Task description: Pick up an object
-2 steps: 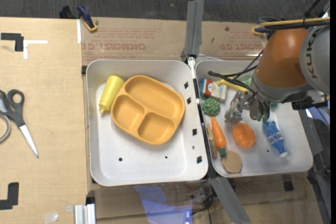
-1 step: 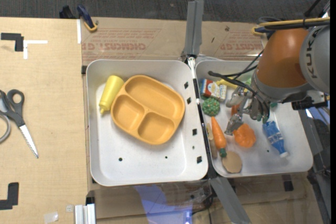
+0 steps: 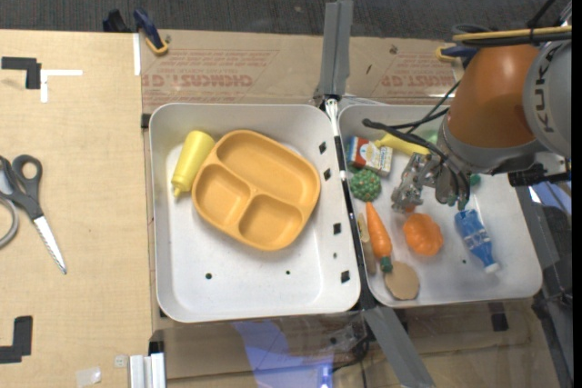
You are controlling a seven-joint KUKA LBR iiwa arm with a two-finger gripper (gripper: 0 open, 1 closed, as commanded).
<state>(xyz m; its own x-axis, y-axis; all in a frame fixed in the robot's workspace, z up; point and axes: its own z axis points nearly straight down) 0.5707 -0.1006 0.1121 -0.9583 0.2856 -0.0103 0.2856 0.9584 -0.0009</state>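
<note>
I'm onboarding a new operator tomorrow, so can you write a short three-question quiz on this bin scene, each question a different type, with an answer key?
1. True or false: the orange divided tray lies in the right bin.
2. Multiple choice: what lies right next to the tray, at its upper left? A) a blue bottle B) a yellow bottle C) scissors
3. Fill in: the tool hangs just above the round ______ fruit in the right bin.

Key
1. False: it lies in the left bin.
2. B: the yellow bottle. The blue bottle is in the right bin, and the scissors lie on the bench.
3. Orange: the orange fruit.
</note>
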